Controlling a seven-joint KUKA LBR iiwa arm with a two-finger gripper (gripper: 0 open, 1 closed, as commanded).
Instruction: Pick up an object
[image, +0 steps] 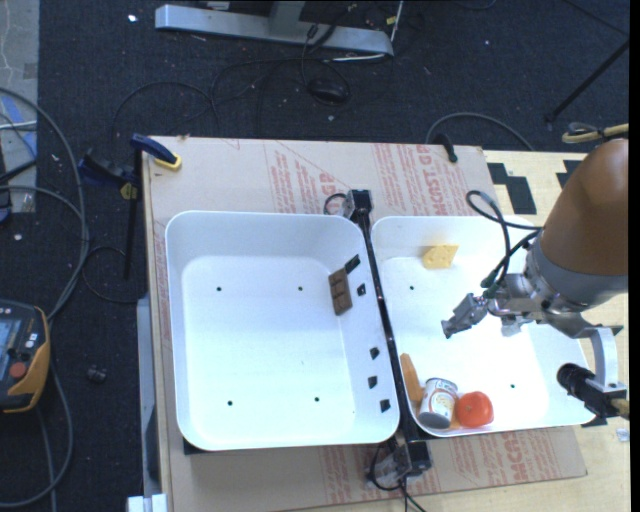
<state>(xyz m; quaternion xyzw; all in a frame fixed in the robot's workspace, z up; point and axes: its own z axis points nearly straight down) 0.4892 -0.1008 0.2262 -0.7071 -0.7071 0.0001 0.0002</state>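
Note:
The right bin (520, 425) holds a yellow cheese wedge (439, 257) near its far wall. At its near left corner lie a carrot (410, 378), a small tin can (436, 401) and a red tomato (475, 408). A brown chocolate bar (341, 293) leans on the right wall of the left bin (200, 330). My gripper (462, 319) hangs over the middle of the right bin, pointing left, with nothing visible between its fingers. It is apart from every object, above and right of the carrot.
The arm's grey wrist and orange band (590, 215) cover the right bin's right side. Black clips (374, 352) sit along the divider between the bins. Cables and a blue-and-yellow clamp (155, 152) lie beyond the bench's far left corner.

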